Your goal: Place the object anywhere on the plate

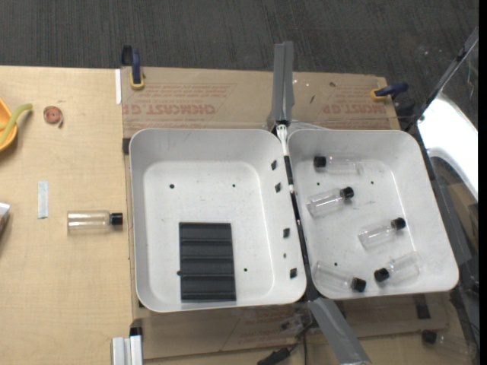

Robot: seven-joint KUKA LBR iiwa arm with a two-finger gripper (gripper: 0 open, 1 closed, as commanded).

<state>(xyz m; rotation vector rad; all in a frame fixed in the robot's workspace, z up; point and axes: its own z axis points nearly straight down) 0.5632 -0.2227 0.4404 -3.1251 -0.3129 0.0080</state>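
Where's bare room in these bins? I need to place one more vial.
The left bin has open floor above and beside the dark ridged plate. The right bin is crowded: five clear vials, with one gap at its center.

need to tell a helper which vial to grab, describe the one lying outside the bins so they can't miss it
Start at the left bin and look just past its left wall, on the bare wooden bench. A clear vial lies there on its side, black cap toward the bin. All the other vials lie inside the right bin.
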